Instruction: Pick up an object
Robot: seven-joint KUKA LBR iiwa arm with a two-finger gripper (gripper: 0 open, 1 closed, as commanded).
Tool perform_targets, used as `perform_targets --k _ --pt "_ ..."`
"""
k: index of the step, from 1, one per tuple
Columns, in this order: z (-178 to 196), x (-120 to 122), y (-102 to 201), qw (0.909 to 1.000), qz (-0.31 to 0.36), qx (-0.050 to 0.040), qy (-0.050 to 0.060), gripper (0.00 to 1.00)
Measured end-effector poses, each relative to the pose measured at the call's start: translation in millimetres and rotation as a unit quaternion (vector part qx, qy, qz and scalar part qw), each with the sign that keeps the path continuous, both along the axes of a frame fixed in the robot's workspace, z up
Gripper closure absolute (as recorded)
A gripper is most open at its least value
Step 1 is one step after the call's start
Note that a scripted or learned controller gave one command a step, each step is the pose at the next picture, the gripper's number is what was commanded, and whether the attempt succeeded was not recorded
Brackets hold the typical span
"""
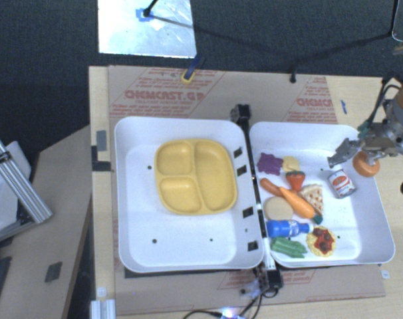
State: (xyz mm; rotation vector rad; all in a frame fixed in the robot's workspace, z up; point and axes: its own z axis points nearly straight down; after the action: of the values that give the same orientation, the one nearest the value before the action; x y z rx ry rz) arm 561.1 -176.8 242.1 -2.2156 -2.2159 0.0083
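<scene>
Camera view, looking down at a slant on a bench (68, 171) with two shallow white bins set side by side on a sheet of printed cardboard (168, 92). Sitting in the left bin (132, 238) is a yellow divided plate (191, 176) with three compartments, roughly in the middle of the bin. Gathered in the right bin (374, 238) is a cluster of small toy foods. Near its upper left lies a purple grape bunch (270, 163), with a pale yellow piece (291, 164) just beside it and a small red and green strawberry-like piece (295, 177) below that. A long orange carrot (291, 199) runs diagonally down to the right, touching a triangular pizza slice (313, 195) on its right and a round beige cookie-like disc (278, 209) on its left. Below these rest a blue bottle (287, 229) lying on its side, a green pea pod (289, 248) near the bin's lower edge, and a yellow plate of red-sauced pasta (322, 242) beside it. A small red and white can (341, 183) lies tilted, apart from the cluster, toward the right side of the bin. From the right edge the grey arm reaches in, and its gripper (344, 153) hangs over the bin's upper right, above and near the can; whether its claw is open or closed cannot be told, and nothing is seen held in it. An orange rounded piece (366, 165) shows just below the wrist.
</scene>
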Motion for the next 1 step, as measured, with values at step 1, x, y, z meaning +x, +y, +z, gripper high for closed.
perform_targets --k 1 --pt "6.0 2.3 0.3 1.0 0.001 -0.0012 -0.005 0.0"
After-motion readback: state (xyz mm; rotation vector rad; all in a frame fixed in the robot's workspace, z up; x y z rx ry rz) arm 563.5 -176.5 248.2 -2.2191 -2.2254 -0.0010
